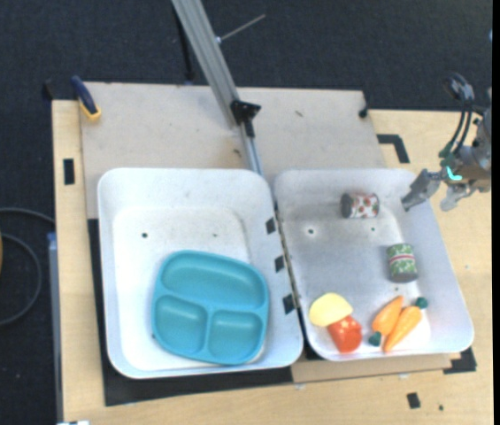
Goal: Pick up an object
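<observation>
Open floor across the middle of the right bin (320,237); small can (361,205) near the far wall, green can (401,261) by the right wall, carrots (398,320) and red-yellow toy (338,320) crowding the near edge. Left bin (179,193) half covered by blue tray (211,308).

You are looking at two white bins sitting side by side on the bench: the left bin (121,202) and the right bin (320,211). One blue divided plate (210,306) with three compartments is lying in the left bin, toward its 5 o'clock corner. Five small items are sitting in the right bin. One red-dotted can (361,205) is lying at about 12 o'clock, and one green can (401,261) is sitting at 3 o'clock. One yellow piece (330,308) and one red piece (345,334) are touching at 6 o'clock. One bunch of two carrots (396,320) is lying at 5 o'clock.
</observation>
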`<action>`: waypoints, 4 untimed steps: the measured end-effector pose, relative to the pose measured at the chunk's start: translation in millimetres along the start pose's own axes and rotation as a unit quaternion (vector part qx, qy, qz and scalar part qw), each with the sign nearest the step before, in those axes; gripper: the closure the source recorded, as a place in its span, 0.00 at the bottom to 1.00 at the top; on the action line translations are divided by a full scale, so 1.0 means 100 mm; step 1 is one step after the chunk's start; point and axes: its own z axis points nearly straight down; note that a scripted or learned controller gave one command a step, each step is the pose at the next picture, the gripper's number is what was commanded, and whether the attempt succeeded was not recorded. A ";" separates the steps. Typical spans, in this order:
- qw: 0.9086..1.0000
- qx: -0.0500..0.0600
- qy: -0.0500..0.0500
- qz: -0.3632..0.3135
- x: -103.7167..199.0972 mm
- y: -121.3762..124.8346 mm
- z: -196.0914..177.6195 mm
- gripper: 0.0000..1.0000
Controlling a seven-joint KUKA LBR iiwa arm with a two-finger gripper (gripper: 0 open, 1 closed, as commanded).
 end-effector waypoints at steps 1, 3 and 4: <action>1.000 0.000 0.000 0.000 0.00 0.00 0.00 0.00; 1.000 0.002 0.001 0.002 0.04 -0.08 1.08 0.00; 1.000 0.001 0.000 0.003 0.01 -0.05 1.51 0.00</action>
